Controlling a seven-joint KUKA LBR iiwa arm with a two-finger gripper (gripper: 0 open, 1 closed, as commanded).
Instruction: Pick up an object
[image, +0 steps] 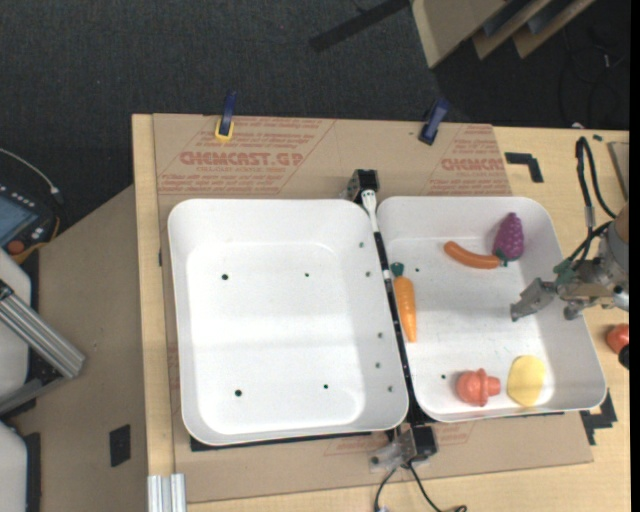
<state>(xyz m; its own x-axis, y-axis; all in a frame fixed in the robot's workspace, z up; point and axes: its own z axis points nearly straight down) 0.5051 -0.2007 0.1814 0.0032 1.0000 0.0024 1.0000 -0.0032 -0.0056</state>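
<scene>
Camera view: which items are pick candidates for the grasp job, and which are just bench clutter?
Job:
- carrot, right bin's left edge
- sausage
- purple grapes
- red-orange toy
- yellow lemon
- gripper, over the right bin

Lying about:
- left bin
- blue clamps, on the cardboard sheet's far edge
- cables, right

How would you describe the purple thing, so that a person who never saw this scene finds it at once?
Look at the right bin of the two white ones, then at its far right corner. There the bunch of grapes stands, touching the end of a thin orange chili. It is the one purple, bumpy thing among orange, red and yellow toys.
</scene>
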